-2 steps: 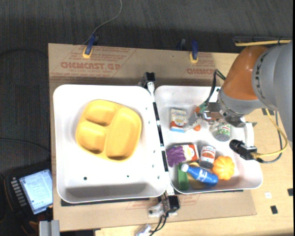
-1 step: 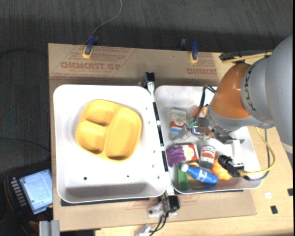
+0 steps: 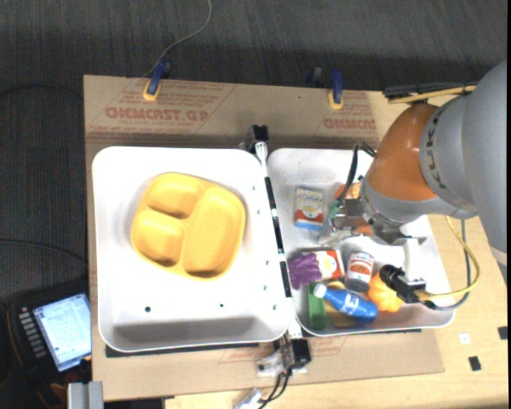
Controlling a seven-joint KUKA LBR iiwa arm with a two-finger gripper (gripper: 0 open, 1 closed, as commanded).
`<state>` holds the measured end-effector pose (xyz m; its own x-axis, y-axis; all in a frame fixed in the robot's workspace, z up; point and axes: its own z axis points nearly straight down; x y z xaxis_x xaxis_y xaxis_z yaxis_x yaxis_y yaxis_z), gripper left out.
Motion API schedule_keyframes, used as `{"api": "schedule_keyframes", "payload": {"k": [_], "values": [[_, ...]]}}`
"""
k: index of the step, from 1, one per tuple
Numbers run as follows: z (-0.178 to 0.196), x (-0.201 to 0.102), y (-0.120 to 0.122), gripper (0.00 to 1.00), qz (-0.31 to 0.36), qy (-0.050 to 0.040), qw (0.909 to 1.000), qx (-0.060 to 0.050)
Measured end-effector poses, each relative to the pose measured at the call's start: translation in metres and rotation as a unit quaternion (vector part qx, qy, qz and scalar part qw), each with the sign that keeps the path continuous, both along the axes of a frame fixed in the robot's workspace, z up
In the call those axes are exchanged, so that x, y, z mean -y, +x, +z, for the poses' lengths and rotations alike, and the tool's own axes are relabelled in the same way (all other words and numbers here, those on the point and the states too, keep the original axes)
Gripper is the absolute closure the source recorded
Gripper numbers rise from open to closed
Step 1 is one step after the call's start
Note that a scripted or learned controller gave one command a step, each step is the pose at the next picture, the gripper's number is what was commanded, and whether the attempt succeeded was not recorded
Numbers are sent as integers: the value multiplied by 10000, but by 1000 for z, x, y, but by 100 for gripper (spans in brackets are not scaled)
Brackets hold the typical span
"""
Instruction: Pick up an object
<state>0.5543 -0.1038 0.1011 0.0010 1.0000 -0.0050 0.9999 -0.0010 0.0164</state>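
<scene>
Camera view: the grey arm [image 3: 460, 156] enters from the right edge and bends down over the right bin [image 3: 281, 173], its orange band [image 3: 402, 152] sitting above the wrist. The gripper [image 3: 345, 216] hangs low over the middle of that bin, just right of a small carton. Whether the pincer is open, closed or holding anything cannot be told; the wrist body covers it.

Count of bins: two, white, side by side on a brown board [image 3: 196, 109]. Two clamps, one blue [image 3: 157, 79] and one yellow [image 3: 335, 88], sit at the board's far edge.

Left bin [image 3: 111, 254]: one item, a yellow sectioned tray [image 3: 187, 222], with three compartments, lying flat near the bin's centre.

Right bin, candidate objects for picking, one of each:
- small carton [image 3: 308, 206], upright in view, long axis running near to far, just left of the gripper.
- purple item [image 3: 304, 269], at the left wall.
- red-and-white can [image 3: 359, 270], standing close beneath the wrist.
- blue bottle [image 3: 347, 303], lying down, long axis left to right, white cap pointing left.
- green item [image 3: 314, 311], touching the bottle's cap end.
- yellow-orange item [image 3: 383, 298], at the bottle's right end.

All lie in the near half except the carton.
</scene>
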Motion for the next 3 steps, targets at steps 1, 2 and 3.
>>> {"api": "schedule_keyframes", "payload": {"k": [1, 2, 3], "values": [[124, -21, 4, 100, 11, 16, 10000, -63], [128, 1, 114, 100, 11, 13, 10000, -79], [135, -24, 114, 100, 10, 13, 10000, -79]]}}
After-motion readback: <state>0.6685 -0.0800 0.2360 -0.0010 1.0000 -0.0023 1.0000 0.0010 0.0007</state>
